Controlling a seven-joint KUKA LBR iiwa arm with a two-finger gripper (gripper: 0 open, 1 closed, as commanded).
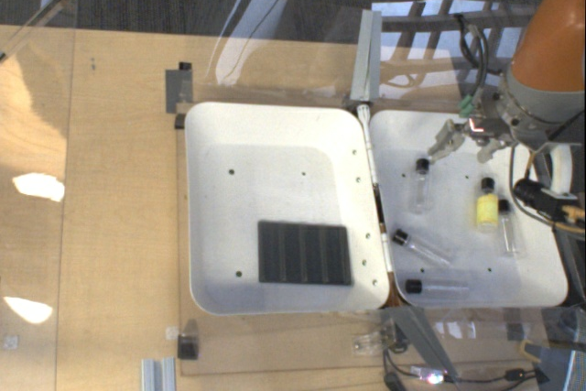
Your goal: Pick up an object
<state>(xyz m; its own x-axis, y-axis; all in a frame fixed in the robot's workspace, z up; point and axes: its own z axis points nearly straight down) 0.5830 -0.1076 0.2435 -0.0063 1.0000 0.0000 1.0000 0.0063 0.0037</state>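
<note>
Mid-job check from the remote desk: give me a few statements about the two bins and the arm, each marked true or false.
1. The black ridged mat lies in the left bin. True.
2. The yellow bottle sits in the left bin. False: it is in the right bin.
3. The gripper is over the right bin. True.
4. The gripper holds the yellow bottle. False: the bottle lies on the bin floor, apart from it.
5. Several clear black-capped tubes lie in the right bin. True.

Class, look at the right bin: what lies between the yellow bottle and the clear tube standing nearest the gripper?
In the camera view, only bare white bin floor lies between the yellow bottle and the clear tube.
</note>
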